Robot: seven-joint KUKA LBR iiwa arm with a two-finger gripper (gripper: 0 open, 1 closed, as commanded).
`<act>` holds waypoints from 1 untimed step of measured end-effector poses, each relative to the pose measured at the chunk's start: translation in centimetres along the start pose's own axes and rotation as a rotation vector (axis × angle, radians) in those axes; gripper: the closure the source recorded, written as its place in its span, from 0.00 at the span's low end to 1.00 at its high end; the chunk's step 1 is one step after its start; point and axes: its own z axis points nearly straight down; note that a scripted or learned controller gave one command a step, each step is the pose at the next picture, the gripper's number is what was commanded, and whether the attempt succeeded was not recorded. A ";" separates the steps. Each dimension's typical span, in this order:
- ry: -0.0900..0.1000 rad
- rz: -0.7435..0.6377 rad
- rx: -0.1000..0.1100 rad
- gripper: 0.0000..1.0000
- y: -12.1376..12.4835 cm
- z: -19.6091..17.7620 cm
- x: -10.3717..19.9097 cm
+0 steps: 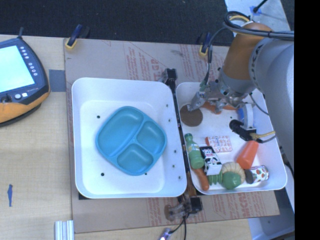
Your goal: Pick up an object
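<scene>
Gripper [196, 104] low over the right bin's [278, 184] far left corner, finger state impossible to tell, brown disc [191, 116] just beneath it, toy foods along the near edge, blue divided plate [131, 140] mid left bin [85, 184]

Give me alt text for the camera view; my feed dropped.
The arm's gripper hangs low over the far end of the right bin, beside a brown disc, with toy food piled at that bin's near end. The left bin holds a blue divided plate.
</scene>
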 end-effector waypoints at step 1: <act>0.000 -0.003 0.001 1.00 0.0 -1.0 -0.1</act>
